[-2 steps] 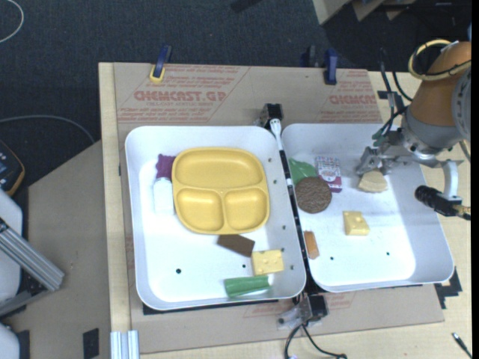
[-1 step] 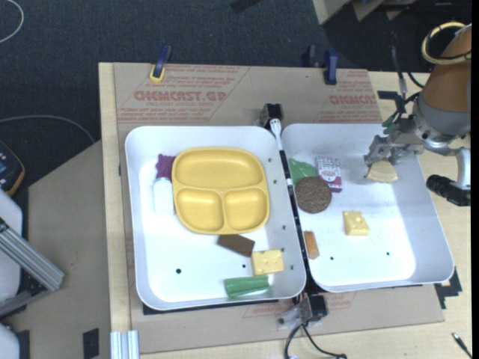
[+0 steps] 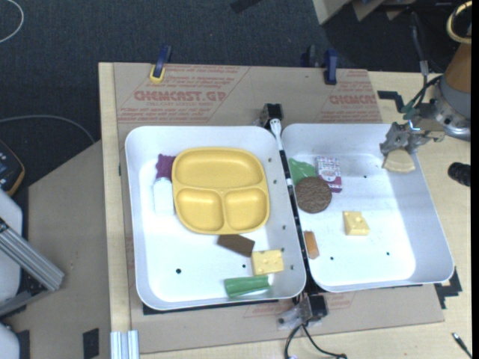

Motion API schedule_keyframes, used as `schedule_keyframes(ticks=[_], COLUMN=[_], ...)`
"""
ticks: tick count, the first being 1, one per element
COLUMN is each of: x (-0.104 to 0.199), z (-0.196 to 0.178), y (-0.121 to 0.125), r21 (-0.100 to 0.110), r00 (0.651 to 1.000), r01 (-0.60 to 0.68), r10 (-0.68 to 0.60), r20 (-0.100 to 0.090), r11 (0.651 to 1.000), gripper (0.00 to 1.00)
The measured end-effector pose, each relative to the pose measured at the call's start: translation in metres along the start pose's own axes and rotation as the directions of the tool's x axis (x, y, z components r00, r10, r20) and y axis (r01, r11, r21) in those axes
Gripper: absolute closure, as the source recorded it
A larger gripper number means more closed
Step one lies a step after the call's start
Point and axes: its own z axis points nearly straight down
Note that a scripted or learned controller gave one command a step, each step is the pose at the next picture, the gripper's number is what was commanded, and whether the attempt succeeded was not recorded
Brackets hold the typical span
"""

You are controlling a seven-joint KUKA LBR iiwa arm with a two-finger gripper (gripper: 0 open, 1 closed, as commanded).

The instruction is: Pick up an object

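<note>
While the yellow divided plate (image 3: 221, 187), cheese cubes and other toy foods lie untouched across the left bin (image 3: 142, 200) and right bin (image 3: 426, 223), the gripper (image 3: 401, 142) hangs over the right bin's far right corner. A pale beige piece (image 3: 400, 162) sits at its fingertips; whether they are clamped on it cannot be told. The pick appears to be at its grasp or first lift, and the next move calls for a straight rise to prove the hold.

Arm (image 3: 458, 88) enters from right edge, upper part of view; grey body with orange band near top right corner. Wrist angles down and left toward far right corner of right bin. Gripper (image 3: 400, 146) sits low at that corner, metal fingers (image 3: 394, 137) pointing down-left, closed on a pale tan piece (image 3: 400, 162) that shows just beneath them.
</note>
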Motion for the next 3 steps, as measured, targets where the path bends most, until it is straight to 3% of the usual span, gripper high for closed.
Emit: schedule_keyframes(ticks=[1, 3], x=[-0.001, 0.12], z=[-0.028, -0.038], y=[0.001, -0.033], r21=[0.003, 0.011], r00=[1.0, 1.0], r01=[0.001, 0.008], r10=[-0.001, -0.008], r20=[-0.001, -0.007], r11=[1.0, 1.0], gripper=[1.0, 1.0])
